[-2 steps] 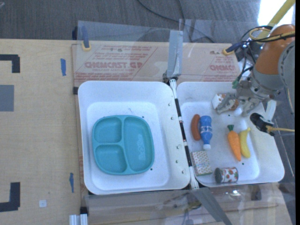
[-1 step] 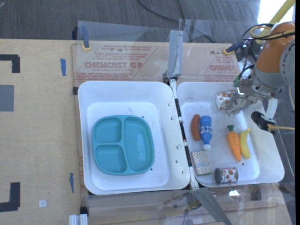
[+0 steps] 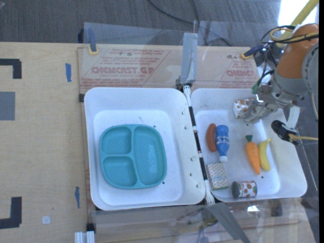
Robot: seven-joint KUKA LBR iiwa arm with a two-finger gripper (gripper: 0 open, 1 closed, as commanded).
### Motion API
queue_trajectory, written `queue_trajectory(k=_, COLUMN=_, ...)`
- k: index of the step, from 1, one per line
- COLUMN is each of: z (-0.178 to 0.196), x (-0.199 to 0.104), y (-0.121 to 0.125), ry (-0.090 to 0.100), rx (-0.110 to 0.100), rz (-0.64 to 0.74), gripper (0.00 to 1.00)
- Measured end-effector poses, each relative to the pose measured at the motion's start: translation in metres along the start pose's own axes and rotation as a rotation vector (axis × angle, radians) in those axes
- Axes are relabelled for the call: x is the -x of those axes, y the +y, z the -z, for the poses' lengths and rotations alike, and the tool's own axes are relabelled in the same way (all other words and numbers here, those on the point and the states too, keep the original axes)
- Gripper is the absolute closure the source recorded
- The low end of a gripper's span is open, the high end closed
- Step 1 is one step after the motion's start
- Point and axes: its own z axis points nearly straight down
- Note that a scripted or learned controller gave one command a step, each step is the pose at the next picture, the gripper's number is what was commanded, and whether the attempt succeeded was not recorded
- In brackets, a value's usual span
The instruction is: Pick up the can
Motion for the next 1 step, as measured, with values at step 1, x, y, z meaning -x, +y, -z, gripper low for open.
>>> queue_trajectory(k=1, z=-0.0079, x=0.0138, y=0.003, ry=-0.016, rx=0.026, rz=0.344, gripper=0.0)
